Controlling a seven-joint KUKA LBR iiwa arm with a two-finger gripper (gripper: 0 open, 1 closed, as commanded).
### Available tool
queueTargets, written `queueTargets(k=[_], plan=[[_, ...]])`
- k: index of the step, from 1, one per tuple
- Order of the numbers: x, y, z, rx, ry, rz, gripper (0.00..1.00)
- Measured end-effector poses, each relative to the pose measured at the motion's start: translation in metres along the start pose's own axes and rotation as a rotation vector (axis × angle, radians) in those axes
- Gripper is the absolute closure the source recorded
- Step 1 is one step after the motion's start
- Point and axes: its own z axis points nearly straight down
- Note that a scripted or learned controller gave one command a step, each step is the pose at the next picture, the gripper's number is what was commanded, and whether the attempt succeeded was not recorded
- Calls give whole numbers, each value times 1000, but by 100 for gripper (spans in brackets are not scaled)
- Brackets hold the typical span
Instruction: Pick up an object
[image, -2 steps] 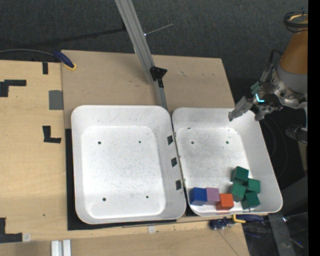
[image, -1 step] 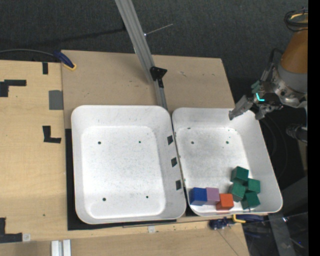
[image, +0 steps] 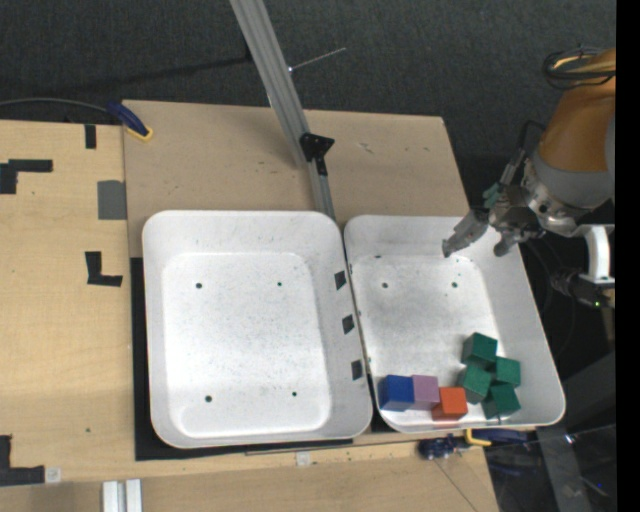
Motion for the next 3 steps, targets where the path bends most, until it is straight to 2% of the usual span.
queueTargets(k=[2,3], plan=[[-1,-12,128,3,1,1,0],[0,-10,114,-3,1,-1,100]])
